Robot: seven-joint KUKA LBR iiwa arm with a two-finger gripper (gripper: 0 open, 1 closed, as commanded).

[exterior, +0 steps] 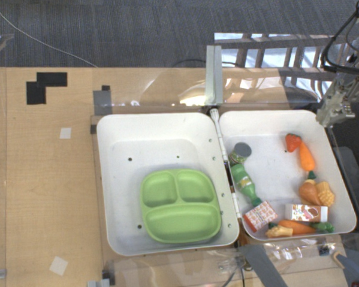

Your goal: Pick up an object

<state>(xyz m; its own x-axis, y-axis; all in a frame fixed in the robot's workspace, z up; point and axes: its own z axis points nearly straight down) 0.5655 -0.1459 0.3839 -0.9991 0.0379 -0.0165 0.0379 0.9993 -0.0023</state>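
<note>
Hovering claw point(340, 108) beyond right bin's point(268, 118) corner, grip state unclear, green bottle point(244, 182) against divider, toys crowding front edge.

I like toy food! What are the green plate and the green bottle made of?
The green plate looks like matte moulded plastic: one even colour, rounded divider ridges. The green bottle seems to be glossier plastic, with small highlights along its side, though that is hard to confirm.

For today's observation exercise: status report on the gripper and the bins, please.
Gripper above right bin's far right corner, carrying nothing visible. Green plastic bottle, orange toy carrot untouched in the bin. Nothing blocking.
</note>
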